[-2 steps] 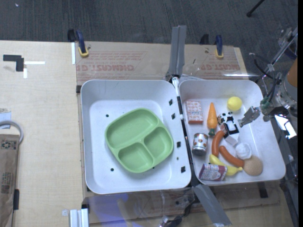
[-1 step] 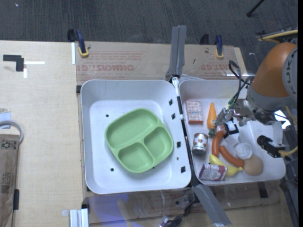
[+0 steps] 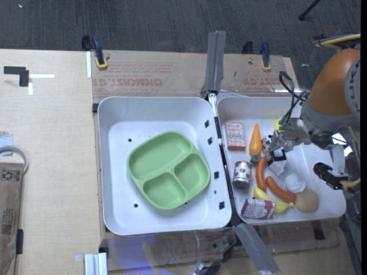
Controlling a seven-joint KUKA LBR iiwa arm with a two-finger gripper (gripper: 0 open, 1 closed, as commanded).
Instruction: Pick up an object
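Pincer: gripper (image 3: 277, 148) hangs low in the right bin (image 3: 330, 208), its dark tip in among the food items; from where I stand I cannot tell how it is set, and nothing can be seen held in it.
Nearest candidates: a carrot (image 3: 255, 140) stands just to the tip's left, and a red sausage (image 3: 261, 172) lies just below it; either could be the target, I'd judge.
Other pickable things: a small box (image 3: 235, 136) near the bin's top left, a tin can (image 3: 242, 172) beside the sausage, a second sausage (image 3: 279, 189), a banana (image 3: 275, 202), a pink packet (image 3: 257, 209) and a brown egg-like ball (image 3: 307, 200) along the bottom edge.
Progress: every object looks to be resting in the bin, so the pick seems not yet done; the grasp and the lift are left.
Arm: grey body with orange band (image 3: 337, 85) reaching in from the right.
Left bin (image 3: 112, 153): holds a green divided plate (image 3: 168, 169), well apart from the action.
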